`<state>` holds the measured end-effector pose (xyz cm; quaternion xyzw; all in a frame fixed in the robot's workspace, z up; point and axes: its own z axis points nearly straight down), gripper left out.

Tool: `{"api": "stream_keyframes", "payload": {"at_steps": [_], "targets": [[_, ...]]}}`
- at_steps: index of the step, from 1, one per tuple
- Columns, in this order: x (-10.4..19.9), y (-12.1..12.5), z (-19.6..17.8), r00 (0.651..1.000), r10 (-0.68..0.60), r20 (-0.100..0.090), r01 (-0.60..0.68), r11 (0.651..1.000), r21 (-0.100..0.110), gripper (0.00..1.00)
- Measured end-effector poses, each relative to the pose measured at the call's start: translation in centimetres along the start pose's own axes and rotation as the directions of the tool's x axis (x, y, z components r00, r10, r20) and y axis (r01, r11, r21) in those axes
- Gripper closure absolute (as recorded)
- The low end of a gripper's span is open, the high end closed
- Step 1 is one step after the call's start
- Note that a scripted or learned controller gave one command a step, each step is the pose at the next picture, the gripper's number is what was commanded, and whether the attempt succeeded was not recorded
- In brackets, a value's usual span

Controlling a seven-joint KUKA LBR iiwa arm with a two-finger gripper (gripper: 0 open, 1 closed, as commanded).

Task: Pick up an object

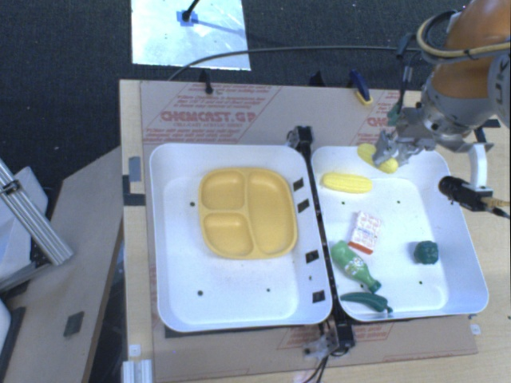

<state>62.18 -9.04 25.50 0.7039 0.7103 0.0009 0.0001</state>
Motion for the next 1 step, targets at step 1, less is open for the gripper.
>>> {"api": "stream_keyframes", "payload": {"at_steps": [1], "targets": [[4.62, 0.06, -0.15, 1.000, 0.000, 0.000, 0.000, 1.000, 0.000, 1.00]]}}
